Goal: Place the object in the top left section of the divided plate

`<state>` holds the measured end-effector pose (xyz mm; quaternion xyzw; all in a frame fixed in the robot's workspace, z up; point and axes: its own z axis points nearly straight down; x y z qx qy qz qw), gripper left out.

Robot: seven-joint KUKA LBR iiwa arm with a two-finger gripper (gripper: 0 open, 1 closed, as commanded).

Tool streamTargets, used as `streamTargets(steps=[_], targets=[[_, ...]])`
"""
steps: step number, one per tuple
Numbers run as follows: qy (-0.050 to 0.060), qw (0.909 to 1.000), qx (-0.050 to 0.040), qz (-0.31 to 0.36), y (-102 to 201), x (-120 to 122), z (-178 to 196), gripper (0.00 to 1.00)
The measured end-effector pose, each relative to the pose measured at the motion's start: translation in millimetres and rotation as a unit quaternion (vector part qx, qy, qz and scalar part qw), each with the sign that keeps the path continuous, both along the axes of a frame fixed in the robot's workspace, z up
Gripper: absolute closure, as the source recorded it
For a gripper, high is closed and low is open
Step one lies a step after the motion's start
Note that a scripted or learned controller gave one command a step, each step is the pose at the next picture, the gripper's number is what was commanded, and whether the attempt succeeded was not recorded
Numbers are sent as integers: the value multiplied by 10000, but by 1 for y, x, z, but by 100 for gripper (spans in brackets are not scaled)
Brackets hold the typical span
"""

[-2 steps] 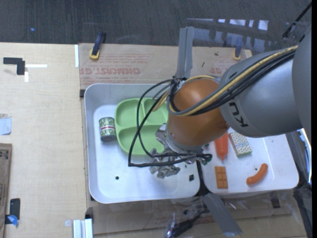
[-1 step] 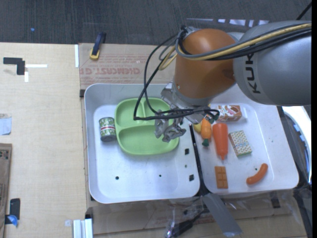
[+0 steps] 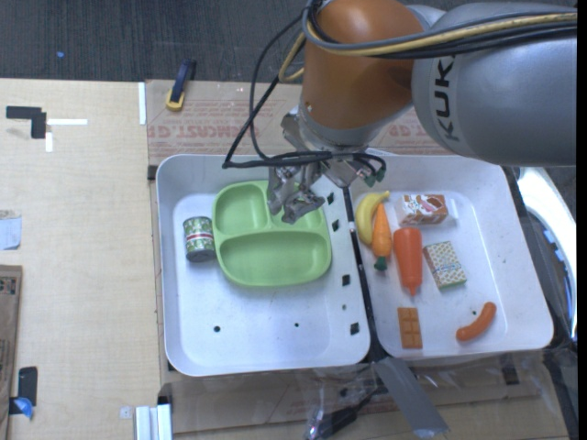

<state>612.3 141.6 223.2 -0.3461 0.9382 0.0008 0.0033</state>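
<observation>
— Divided plate [image 3: 271, 257], green, one of it, lay in the left bin [image 3: 183, 337] directly under the pincer [image 3: 295, 200]. What else was near the front?

— Nearest, in the right bin [image 3: 523, 337], right of and below the pincer: one small orange block [image 3: 409, 327] and one sausage [image 3: 476, 322]. Further back, one carrot [image 3: 408, 258] and one patterned box [image 3: 445, 264].

— And beyond those?

— One banana [image 3: 369, 216] just right of the pincer, and one red-and-white carton [image 3: 425, 210], its print too small to read. One can [image 3: 198, 239] stood left of the plate, label illegible.

— The pincer itself?

— It hung over the plate's upper right compartment. How far its jaws stood apart I could not tell, nor saw anything between them. The grey arm [image 3: 495, 81] above read "KU".
</observation>
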Motion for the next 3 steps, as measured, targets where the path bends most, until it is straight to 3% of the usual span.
streamTargets(steps=[1,2,3], targets=[[27,9994,-11,-333,-26,-83,-101,100],[0,9880,-12,1541,-94,-23,-31,100],[21,9993,-10,371,-81,-88,-31,100]])
